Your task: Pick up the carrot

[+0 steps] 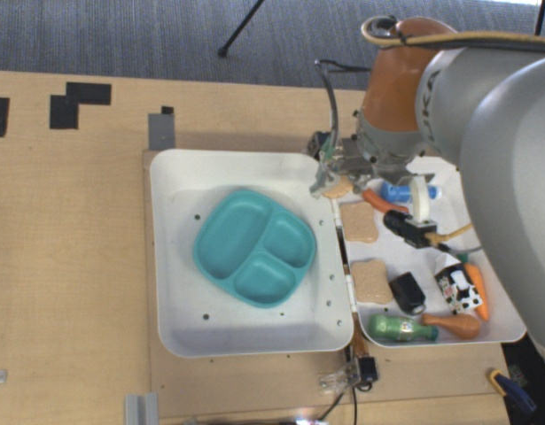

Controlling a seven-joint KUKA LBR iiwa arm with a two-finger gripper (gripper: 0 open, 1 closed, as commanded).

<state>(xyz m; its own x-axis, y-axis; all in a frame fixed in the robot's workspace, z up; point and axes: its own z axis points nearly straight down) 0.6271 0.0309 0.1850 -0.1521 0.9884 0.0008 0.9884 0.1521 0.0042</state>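
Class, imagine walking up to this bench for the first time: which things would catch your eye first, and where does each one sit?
The big grey arm with its orange band dominates the upper right, reaching down over the near edge of the right bin. Next comes the teal divided plate, lying alone in the middle of the left bin. The right bin is crowded with small items, among them an orange carrot by its right edge.

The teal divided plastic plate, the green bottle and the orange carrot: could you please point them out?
Teal divided plastic plate (pixel 254 246), camera view, centre ridge.
Green bottle (pixel 398 328), camera view, body.
Orange carrot (pixel 478 289), camera view, mid-length.
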